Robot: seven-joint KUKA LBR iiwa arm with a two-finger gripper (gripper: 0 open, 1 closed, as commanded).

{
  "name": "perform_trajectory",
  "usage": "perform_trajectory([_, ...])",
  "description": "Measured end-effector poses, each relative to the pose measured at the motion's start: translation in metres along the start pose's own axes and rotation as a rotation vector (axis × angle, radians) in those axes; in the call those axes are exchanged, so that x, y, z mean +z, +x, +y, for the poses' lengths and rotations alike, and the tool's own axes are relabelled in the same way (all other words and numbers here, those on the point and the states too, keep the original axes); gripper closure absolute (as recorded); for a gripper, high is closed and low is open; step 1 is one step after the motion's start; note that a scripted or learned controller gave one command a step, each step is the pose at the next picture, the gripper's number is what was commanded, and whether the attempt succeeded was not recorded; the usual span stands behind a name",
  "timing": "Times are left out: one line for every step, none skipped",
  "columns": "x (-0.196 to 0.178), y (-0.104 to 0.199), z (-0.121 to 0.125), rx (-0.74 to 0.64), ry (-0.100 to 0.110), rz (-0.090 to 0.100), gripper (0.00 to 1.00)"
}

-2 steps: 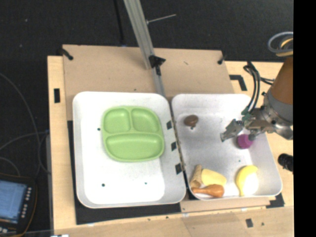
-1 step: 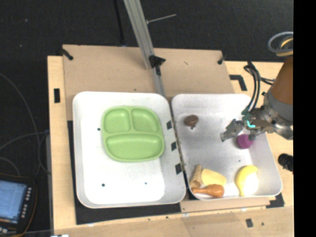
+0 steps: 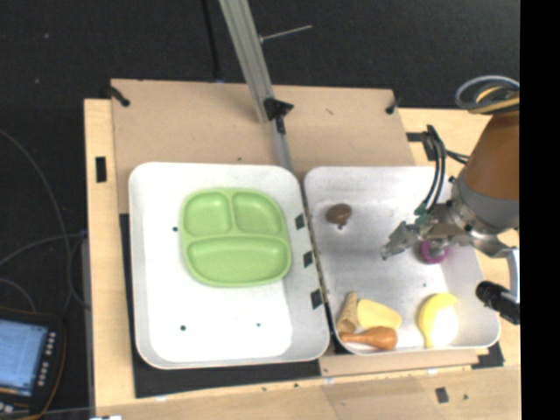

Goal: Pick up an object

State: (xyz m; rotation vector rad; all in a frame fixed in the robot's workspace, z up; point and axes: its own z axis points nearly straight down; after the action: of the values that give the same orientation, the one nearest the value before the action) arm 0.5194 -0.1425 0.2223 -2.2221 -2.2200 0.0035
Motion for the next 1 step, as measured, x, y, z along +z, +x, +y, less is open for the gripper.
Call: perform_trajectory([0.0467, -0.0070, -0.0066, 0.000, 0.002, 0.001, 0.00])
